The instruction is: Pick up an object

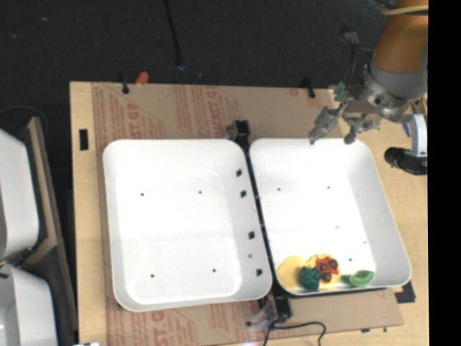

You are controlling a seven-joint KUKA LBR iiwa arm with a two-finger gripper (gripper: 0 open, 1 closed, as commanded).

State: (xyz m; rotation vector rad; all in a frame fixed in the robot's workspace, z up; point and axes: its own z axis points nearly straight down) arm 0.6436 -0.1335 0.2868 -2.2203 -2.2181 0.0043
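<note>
pincer spread wide, nothing held, upper right of frame; toy cluster well apart, right bin's bottom edge.

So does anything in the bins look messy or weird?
Nothing looks spilled or broken. The small toys are all bunched in the near corner of the right bin, far from the open gripper at its far edge.

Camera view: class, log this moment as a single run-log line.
gripper: open, holds nothing, over right bin's far edge | objects: clustered in that bin's near corner, untouched | pick: not yet done
</note>
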